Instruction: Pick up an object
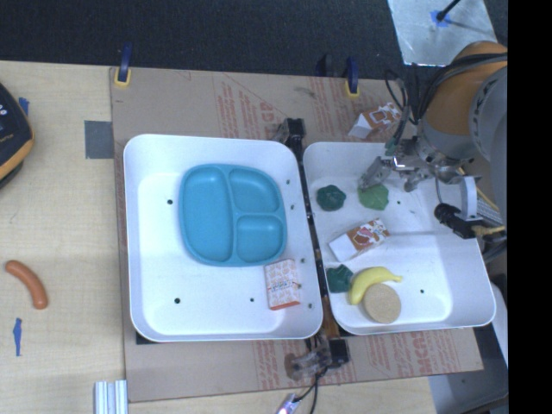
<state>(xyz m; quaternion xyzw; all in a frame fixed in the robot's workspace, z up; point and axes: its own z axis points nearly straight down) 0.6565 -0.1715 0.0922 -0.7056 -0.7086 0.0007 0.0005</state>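
The gripper (pixel 390 167) is being positioned at the right bin's (pixel 466 317) far edge, just beside a green object (pixel 374 197); finger state cannot be told. Centring over the object before closing is being advised.

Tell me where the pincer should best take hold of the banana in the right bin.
Probably across the banana's curved middle, descending from above with fingers closing on its long sides. The round tan disc touches its lower side, so a grip nearer the stem end at right looks freer.
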